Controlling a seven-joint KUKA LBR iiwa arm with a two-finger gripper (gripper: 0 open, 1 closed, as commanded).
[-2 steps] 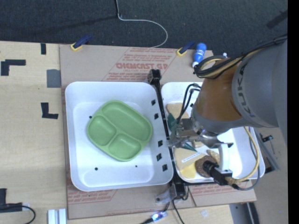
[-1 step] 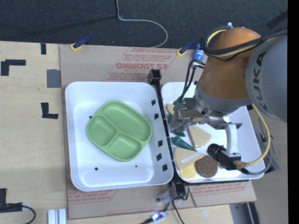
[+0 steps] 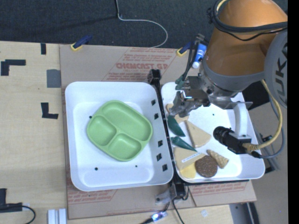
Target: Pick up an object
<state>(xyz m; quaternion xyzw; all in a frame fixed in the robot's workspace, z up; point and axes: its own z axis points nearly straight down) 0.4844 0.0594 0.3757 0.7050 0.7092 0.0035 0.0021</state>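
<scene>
The gripper (image 3: 180, 107) is lowered over the upper-left corner of the right bin (image 3: 252, 174), close to the divider between the two bins; whether it is wide or narrow cannot be told, as the wrist hides it. Just below it lie two dark green pointed pieces (image 3: 177, 127), then a cream wedge (image 3: 198, 134), a pale yellow piece (image 3: 188, 164), a brown round cookie (image 3: 206, 166) and a tan cone (image 3: 218, 158), all clustered toward the bin's lower edge. The left bin (image 3: 77, 97) holds a green divided plate (image 3: 119, 130) near its centre. Both bins rest on a cardboard sheet (image 3: 117, 62) on the table (image 3: 28, 139).
</scene>
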